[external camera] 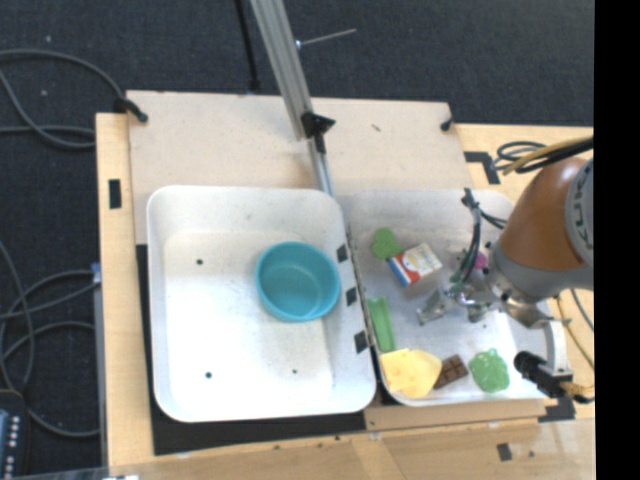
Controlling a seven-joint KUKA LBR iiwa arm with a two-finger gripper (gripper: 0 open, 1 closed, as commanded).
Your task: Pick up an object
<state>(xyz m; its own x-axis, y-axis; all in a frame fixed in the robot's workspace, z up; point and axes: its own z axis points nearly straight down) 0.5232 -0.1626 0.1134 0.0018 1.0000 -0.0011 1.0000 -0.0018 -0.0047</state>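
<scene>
We locate the gripper (450, 306) low in the right bin (425, 213); we cannot tell its state, and nothing is visibly held. From the gripper: the red-and-white carton (416, 263) sits near at 11 o'clock, the yellow object (411, 371) at 7 o'clock, the brown block (454, 371) at 6 o'clock. The left bin (200, 218) holds 1 blue bowl (297, 281).
</scene>
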